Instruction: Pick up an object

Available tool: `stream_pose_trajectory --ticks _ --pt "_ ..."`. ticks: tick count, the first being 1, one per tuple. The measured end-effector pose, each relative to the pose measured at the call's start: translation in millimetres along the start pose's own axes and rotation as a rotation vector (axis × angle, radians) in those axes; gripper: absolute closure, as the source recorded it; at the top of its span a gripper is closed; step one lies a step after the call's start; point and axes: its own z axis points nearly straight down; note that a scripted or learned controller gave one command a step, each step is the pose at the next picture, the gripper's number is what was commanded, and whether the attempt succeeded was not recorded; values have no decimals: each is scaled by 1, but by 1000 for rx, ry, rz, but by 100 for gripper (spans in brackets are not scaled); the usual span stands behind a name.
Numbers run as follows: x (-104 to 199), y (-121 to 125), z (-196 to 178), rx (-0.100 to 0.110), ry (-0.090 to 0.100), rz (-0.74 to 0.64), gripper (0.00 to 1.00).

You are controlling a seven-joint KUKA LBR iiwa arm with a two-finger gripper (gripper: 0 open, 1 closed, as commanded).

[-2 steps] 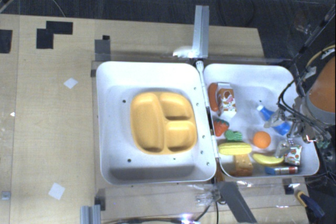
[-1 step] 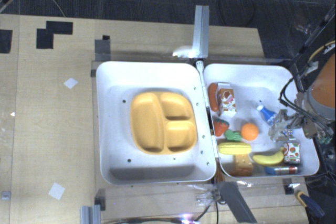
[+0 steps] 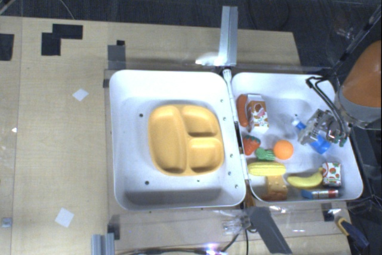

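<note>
We see the arm point(image 3: 365, 83) cut off by the right edge, and whether the gripper point(image 3: 322, 127) is open or closed we cannot tell. The small blue object point(image 3: 320, 145) beneath it is partly covered, and the carton point(image 3: 331, 174) print is too small to read

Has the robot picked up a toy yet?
Not yet, as far as the view shows. The claw is down in the right bin, beside something blue, with nothing seen lifted. The banana, orange and corn lie in that bin. The yellow tray sits in the left bin. Grabbing and lifting are left.
</note>
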Motion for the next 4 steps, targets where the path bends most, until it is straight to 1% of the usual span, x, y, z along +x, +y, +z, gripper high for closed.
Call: stream_pose_trajectory --ticks 1,2,3,4 --pt "0 0 0 0 0 0 0" --pt "-30 8 -33 0 -1 -146 0" --pt "5 12 23 -1 -4 134 0" --pt "43 19 14 1 3 377 0"
